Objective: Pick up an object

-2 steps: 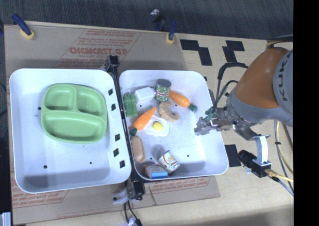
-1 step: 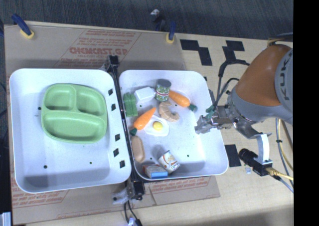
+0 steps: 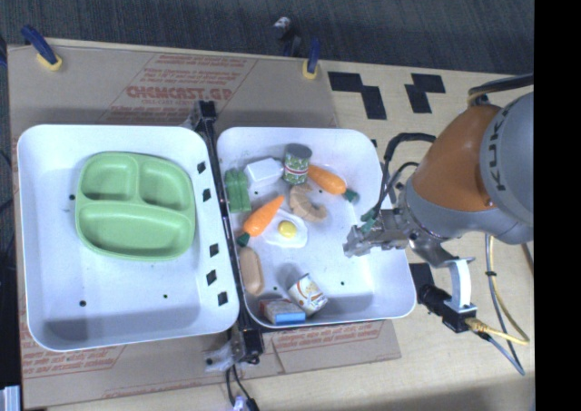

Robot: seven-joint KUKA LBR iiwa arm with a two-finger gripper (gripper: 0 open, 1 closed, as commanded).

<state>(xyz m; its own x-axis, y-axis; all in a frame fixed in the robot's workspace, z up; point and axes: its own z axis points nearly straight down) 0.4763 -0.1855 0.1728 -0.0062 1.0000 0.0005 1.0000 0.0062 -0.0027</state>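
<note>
Toy food lies scattered in the right bin (image 3: 386,296), and we see none of it lifted. A carrot (image 3: 264,216) lies slanted near the middle, just beside a fried egg (image 3: 289,231), with a second carrot (image 3: 328,181) further back toward the right wall. Behind the egg stands a small can (image 3: 297,164), and next to it a white block (image 3: 261,171) and a green piece (image 3: 237,190) against the left wall. A tan piece (image 3: 310,209) lies between the egg and the second carrot. Near the front we find a sausage (image 3: 251,270), a tilted little carton (image 3: 308,292) and a blue box (image 3: 284,312).

The gripper (image 3: 361,239) sits low over the right side of this bin, on bare white floor, well apart from the egg and carrots. We see nothing between its fingers, but we cannot tell whether they are apart or together. The arm (image 3: 472,173) reaches in from the right, its orange band above the wrist.

In the left bin (image 3: 41,309) rests a green divided plate (image 3: 136,203).
</note>
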